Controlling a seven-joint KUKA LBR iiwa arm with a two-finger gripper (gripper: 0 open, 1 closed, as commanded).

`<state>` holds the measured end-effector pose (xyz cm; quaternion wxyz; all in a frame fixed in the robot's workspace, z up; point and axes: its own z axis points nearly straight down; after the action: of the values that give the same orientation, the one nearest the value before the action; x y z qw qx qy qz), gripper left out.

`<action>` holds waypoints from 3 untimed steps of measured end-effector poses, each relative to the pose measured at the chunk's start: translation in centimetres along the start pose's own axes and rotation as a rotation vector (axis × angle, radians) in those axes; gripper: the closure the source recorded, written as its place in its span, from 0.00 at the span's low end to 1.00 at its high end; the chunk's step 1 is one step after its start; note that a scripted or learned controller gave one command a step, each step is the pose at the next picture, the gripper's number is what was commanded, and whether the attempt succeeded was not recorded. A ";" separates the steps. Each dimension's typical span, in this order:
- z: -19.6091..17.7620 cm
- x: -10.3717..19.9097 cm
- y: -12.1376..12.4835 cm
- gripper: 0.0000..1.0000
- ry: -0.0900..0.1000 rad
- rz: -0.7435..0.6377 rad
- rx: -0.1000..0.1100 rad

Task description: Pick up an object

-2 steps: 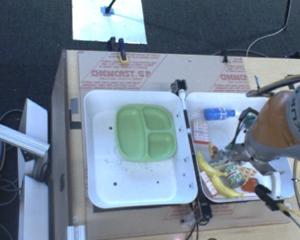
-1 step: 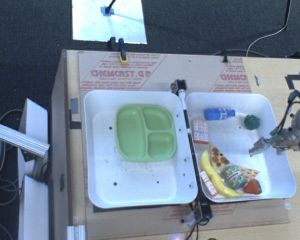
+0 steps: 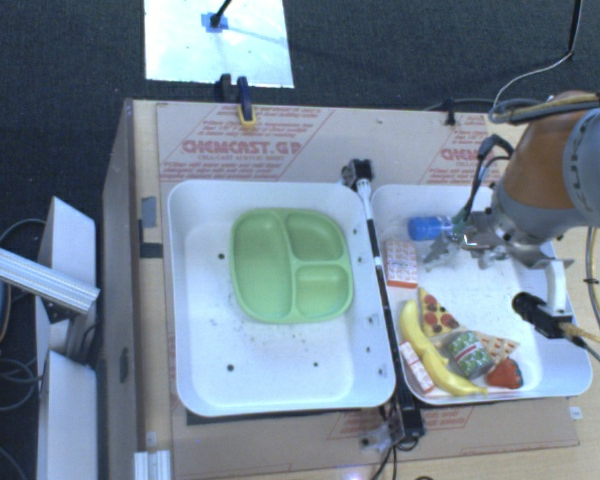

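From above, the grey arm's two-finger gripper (image 3: pixel 450 249) hung low in the right white bin (image 3: pixel 580 368), just beside a blue plastic bottle (image 3: pixel 427 228) near that bin's far-left corner; I could not tell its grip state. A yellow toy banana (image 3: pixel 432 353) lay by the near-left edge. A green divided plastic plate (image 3: pixel 290 266) sat mid-left bin (image 3: pixel 205 368).

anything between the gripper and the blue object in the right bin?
Nothing visible. The gripper sits low in the right bin, right beside the blue object near the bin's back edge. The toy food, banana and pizza slice, lies nearer the front, off that path.
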<state>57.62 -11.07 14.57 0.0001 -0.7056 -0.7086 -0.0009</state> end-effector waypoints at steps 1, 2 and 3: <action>-0.4 2.5 -9.0 0.00 -0.001 0.003 0.000; 4.7 2.1 -8.6 0.00 0.000 0.002 -0.008; 6.1 2.3 1.5 0.00 -0.001 0.000 -0.002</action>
<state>59.15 -8.75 8.46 -0.0010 -0.7057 -0.7085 -0.0009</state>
